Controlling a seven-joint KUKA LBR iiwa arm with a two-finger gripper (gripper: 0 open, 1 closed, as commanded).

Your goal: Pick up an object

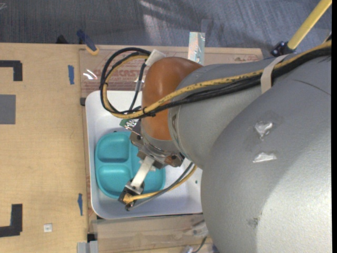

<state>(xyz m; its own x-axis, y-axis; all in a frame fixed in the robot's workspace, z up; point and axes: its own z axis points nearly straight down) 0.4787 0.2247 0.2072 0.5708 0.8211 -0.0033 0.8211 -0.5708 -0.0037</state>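
Note:
A turquoise plastic tray (113, 162) with divided compartments lies in the front left of the white bin (102, 107). My gripper (154, 154) hangs low over the tray's right side, under the orange wrist band (163, 88). The wrist hides the gripper's tips and whatever lies below it. A small dark green edge (128, 123) peeks out beside the wrist, just behind the tray; I cannot tell what it is.
The grey arm (263, 141) covers the right half of the view and most of the bin. Black cables (113, 67) loop over the bin's back left corner. To the left lies a tan bench top (42, 141) with black marks and blue tape.

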